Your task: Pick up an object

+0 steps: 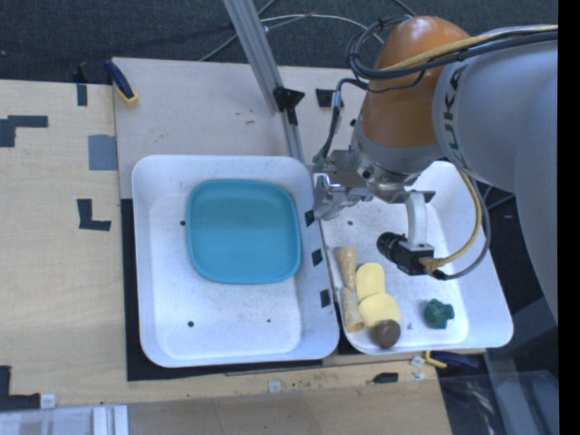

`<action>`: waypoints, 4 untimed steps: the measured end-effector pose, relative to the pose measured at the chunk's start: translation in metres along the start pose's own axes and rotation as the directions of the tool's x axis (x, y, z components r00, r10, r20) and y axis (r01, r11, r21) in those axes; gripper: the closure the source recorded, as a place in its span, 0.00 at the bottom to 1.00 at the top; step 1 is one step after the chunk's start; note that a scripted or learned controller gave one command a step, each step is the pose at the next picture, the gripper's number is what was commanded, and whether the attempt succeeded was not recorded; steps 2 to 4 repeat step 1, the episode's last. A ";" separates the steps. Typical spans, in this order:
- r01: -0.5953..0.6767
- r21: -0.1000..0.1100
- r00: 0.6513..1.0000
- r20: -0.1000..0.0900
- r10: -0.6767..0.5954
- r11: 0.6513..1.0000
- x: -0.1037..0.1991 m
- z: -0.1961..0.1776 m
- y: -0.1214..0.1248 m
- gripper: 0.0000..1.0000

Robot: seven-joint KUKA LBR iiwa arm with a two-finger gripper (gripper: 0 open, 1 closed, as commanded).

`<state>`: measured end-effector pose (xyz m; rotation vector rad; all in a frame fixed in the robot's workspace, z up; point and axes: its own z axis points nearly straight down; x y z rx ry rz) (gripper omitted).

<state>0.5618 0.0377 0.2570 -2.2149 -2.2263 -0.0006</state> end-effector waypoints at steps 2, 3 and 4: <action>-0.001 0.001 1.000 0.001 0.001 1.000 0.050 0.020 -0.024 1.00; -0.001 0.001 1.000 0.001 0.001 1.000 0.050 0.020 -0.024 1.00; -0.001 0.001 1.000 0.001 0.001 1.000 0.050 0.020 -0.024 1.00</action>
